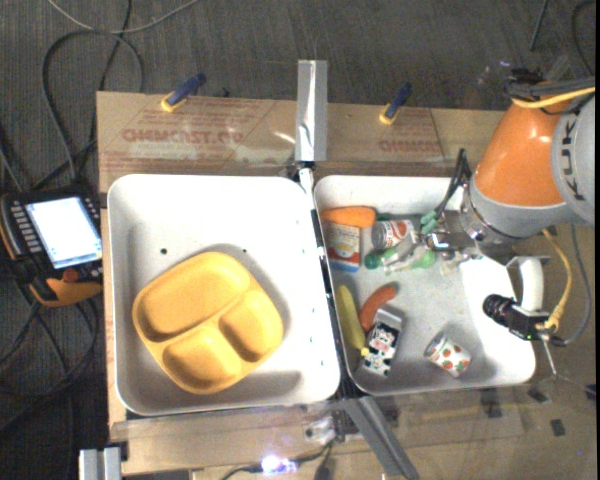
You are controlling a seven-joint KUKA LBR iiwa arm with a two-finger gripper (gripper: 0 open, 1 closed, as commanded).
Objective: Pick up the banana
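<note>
The banana [349,316] lies flat in the right bin [500,373], close to the bin's left wall, with one end pointing to the far side and the other to the near side. Nothing is holding it, so it is not picked up yet. Just to its right lies a small red-orange thing [378,300] that looks like a sausage or a carrot. Near its lower end sits a little black and white carton [380,343]. Further right, on the near side, is a small spotted cup [447,353]. On the far side of the banana stands a tub with an orange lid [348,228], then a can [390,233], and a green thing [395,259] lies by them. The gripper [432,236] is over that far part of the bin, close to the can and the green thing, and apart from the banana. It is dark and mixed up with the things under it, so I cannot tell if it is spread or pressed together, and I see nothing pinched in it. The arm [520,163] comes in from the right. The left bin [120,298] has a yellow tray [208,320] in it. I think the whole job is left to do: go over to the banana, come down on it, grab it and lift it.
</note>
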